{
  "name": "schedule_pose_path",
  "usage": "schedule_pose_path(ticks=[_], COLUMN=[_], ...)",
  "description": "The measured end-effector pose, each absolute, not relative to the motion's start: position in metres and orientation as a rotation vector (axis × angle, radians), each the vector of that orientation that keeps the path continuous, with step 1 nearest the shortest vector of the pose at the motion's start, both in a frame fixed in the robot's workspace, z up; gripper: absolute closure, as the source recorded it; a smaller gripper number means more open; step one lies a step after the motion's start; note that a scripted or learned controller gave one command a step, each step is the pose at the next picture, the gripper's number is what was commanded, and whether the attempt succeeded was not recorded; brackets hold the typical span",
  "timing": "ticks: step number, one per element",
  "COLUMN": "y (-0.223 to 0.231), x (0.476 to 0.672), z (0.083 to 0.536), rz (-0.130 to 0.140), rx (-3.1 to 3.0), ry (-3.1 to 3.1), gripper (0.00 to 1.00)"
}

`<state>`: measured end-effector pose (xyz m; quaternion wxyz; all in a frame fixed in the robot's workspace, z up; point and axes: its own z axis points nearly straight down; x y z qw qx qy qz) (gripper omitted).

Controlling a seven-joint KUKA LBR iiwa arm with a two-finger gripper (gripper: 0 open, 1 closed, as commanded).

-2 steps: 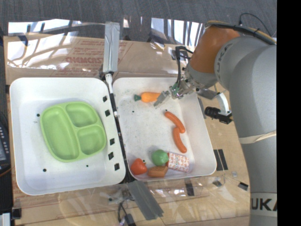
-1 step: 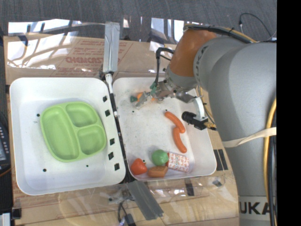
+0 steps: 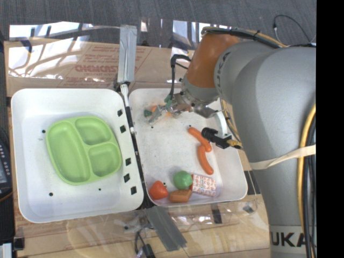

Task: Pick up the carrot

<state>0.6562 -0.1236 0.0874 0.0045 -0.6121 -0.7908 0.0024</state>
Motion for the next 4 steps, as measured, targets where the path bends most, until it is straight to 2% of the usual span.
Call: schedule_pose_path(ticks=[1, 2, 3, 4], y=[-0.139, -0.197, -0.192, -0.196], x=[0.656, 0.656, 0.658, 0.658], z=[0.088, 0.088, 0.089, 0.138], rz=[0.006, 0.011, 0.006, 0.003], rx=[-2.330, -2.560, -2.230, -1.916], ry=[-2.101, -1.798, -2.202, -2.487], gripper=[0.00, 0.00, 0.00, 0.00])
